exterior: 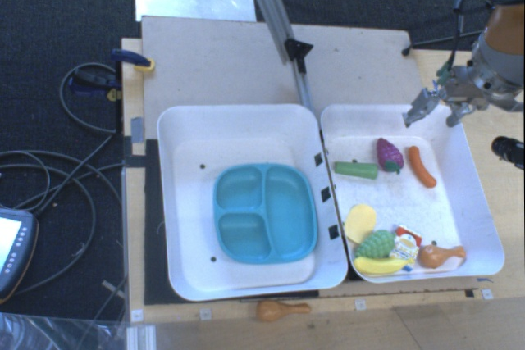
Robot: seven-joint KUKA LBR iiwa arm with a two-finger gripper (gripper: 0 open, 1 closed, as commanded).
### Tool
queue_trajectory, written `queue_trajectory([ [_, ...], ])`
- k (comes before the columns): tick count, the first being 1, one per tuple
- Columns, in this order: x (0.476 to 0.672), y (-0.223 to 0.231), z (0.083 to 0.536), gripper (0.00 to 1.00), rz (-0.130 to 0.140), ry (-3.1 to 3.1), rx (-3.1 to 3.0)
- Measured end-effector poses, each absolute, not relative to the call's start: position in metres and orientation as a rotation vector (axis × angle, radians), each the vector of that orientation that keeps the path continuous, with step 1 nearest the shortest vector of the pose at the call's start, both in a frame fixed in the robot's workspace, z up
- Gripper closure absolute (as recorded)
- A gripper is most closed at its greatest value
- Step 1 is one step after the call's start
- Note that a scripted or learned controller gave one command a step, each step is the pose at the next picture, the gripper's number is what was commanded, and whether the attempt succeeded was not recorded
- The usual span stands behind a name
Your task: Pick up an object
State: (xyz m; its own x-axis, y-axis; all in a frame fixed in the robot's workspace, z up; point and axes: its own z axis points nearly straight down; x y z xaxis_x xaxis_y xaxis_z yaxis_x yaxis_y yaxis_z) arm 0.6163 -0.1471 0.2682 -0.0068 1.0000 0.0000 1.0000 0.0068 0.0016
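My gripper hangs above the far edge of the right bin, its two fingers spread apart with nothing between them. Below it lie toy foods: a purple eggplant, a green cucumber and an orange-red sausage. Nearer the front are a yellow piece, a green bumpy piece, a yellow banana, a small red-and-white packet and an orange-brown drumstick.
The left bin holds a blue divided plate. A slanted metal pole crosses above the bench's back. An orange toy lies on the bench in front of the bins. Cables trail at the left.
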Motion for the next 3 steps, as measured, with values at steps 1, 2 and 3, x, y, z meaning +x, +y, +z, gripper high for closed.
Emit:
queue_trajectory([
  [1,0.616,-0.147,0.268,0.0,0.002,2.228,2.213],
  [2,0.617,-0.138,0.211,0.0,-0.003,2.232,2.215],
  [3,0.62,-0.134,0.168,0.0,-0.002,2.231,2.214],
])
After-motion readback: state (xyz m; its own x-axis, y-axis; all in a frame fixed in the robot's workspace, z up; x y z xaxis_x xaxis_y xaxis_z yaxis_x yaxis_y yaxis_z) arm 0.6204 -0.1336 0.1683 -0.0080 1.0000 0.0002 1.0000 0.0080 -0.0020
